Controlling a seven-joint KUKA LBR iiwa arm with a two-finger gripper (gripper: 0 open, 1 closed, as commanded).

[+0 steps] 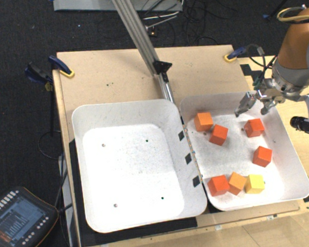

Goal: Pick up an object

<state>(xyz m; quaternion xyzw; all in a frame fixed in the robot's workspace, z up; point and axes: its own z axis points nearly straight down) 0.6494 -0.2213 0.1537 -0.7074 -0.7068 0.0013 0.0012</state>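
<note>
Tool (255, 104) open, hovering just above red block (254, 127).

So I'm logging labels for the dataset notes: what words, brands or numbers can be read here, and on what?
None can be read.
Teach pendant screen: lines of text, too small and blurred to read.
Blocks, such as the yellow block: plain faces.
White bins: no print visible.
</note>
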